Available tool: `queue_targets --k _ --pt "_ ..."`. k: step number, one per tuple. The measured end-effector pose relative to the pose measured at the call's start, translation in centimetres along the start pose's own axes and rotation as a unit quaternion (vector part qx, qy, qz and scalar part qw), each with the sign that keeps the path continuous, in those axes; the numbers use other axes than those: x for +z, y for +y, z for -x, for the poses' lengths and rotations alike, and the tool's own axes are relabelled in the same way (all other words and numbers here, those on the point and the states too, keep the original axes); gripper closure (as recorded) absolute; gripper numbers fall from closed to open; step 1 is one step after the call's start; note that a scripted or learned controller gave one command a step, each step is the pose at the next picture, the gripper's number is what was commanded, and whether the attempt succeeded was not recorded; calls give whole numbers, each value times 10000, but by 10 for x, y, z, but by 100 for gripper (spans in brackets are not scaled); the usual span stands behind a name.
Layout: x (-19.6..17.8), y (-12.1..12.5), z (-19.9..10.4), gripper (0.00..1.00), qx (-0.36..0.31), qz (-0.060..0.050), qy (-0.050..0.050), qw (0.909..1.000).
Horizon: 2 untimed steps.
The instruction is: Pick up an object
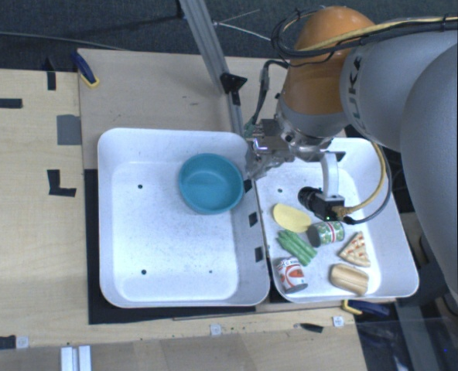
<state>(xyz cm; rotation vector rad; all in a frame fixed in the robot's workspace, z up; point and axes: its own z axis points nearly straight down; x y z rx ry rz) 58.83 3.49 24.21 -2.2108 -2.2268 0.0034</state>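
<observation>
Blue bowl, rim beside end effector

A pale wooden bench with black tape marks meets dark floor.

A bowl sits in the left bin, near its right wall. In the right bin lie a pizza slice, a bread roll, a can and bean pods. My gripper hangs between the bins.
</observation>
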Motion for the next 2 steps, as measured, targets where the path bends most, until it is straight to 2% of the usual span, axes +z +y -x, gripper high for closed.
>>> queue_targets --k 1,2 --pt "5 -8 -52 100 2 4 -2 10000" --pt "6 -28 -66 100 18 0 -8 10000"
